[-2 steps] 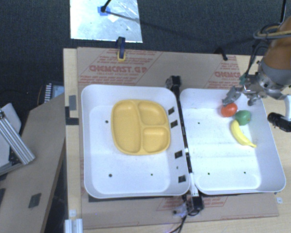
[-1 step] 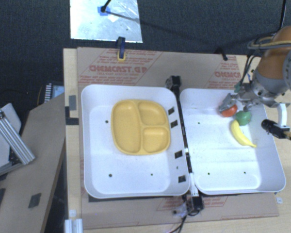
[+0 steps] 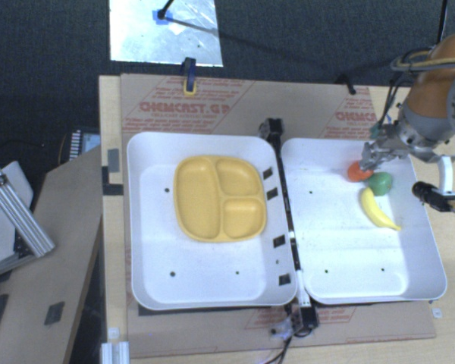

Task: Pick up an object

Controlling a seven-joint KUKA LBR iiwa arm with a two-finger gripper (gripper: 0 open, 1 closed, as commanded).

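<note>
Two shallow white bins (image 3: 212, 294); the metal two-finger gripper (image 3: 371, 161), grip state indiscernible, meets a small orange-red object (image 3: 356, 173) beside a yellow banana (image 3: 379, 208).

Two white bins (image 3: 212, 298) are sitting on a tan board (image 3: 235, 101) that is showing faded red lettering. The left bin is holding a pale yellow tray (image 3: 218, 198). In the right bin (image 3: 349, 279), a yellow banana (image 3: 378, 208) is lying beside a green item (image 3: 380, 182) and an orange-red one (image 3: 356, 173). The arm (image 3: 432, 101) is showing grey with orange above. A silvery sheet (image 3: 167, 21) bearing blue tape is lying on dark carpet (image 3: 45, 59).
</note>
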